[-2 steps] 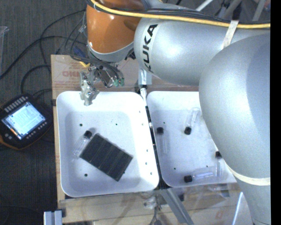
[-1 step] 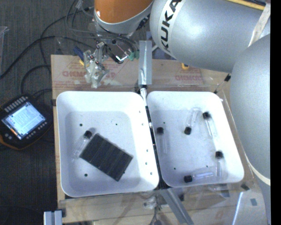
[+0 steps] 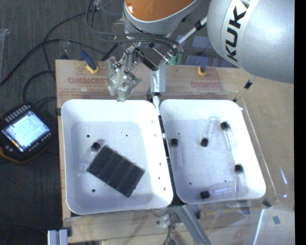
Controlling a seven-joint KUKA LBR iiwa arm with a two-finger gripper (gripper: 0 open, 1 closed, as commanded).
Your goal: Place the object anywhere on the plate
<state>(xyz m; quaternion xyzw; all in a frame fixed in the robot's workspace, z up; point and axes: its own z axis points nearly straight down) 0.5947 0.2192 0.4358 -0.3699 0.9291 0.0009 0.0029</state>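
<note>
My grey arm with its orange band (image 3: 158, 9) reaches in over the far side of the tabletop (image 3: 71, 72), above two shallow white plastic bins. The left bin (image 3: 71, 119) bears the dark ribbed rectangular plate (image 3: 115, 171), lying at a slant. A clear plastic vial with a black cap (image 3: 89, 155) touches the plate's left edge, long axis slanting far-right; it lies near and slightly left of my tool (image 3: 122, 81), which hangs over the far rim; whether it is parted I cannot tell. More vials (image 3: 228, 135) lie in the right bin (image 3: 248, 143).
</note>
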